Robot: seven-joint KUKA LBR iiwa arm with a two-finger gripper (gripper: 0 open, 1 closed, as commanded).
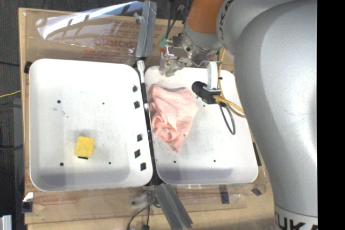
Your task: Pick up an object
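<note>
A crumpled pink cloth (171, 115) lies in the left half of the right bin (237, 161), close to the divider. A small yellow block (85, 146) rests in the left bin (48, 83), near its front left. My gripper (171, 64) hangs over the back left corner of the right bin, just beyond the cloth's far edge. The grey arm with its orange band comes down from the upper right and hides the bin's right rim. Nothing shows in the gripper's hold.
A black and yellow cable (218, 98) loops from the wrist over the right bin, beside the cloth. A clear plastic sheet (89, 21) and a metal bar (145, 29) lie behind the bins. Black clips (139, 140) line the divider.
</note>
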